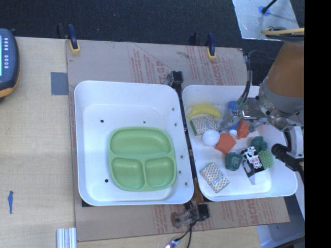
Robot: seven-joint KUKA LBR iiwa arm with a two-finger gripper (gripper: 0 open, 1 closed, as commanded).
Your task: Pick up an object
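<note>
Robotics lab bench: cardboard sheet [155, 61] clamped to wood bench [31, 154] with blue clamps [73, 39], two white bins [90, 94] of test objects, control pendant [7, 61] at left edge.

We see the most open room in the left bin [83, 138]: its floor is bare along the upper part and down the left side, and only the green divided plate [142, 158] takes up the lower middle. The right bin [279, 190] is crowded. The banana [204, 110], white ball [210, 137], orange piece [225, 143], dark green lump [234, 161] and black-and-white toy [253, 160] sit close together across its middle, leaving narrow gaps. The patterned packet [214, 176] lies apart at lower left, with clear floor along the bottom edge to its right. The arm [284, 81] covers the bin's upper right corner.
</note>
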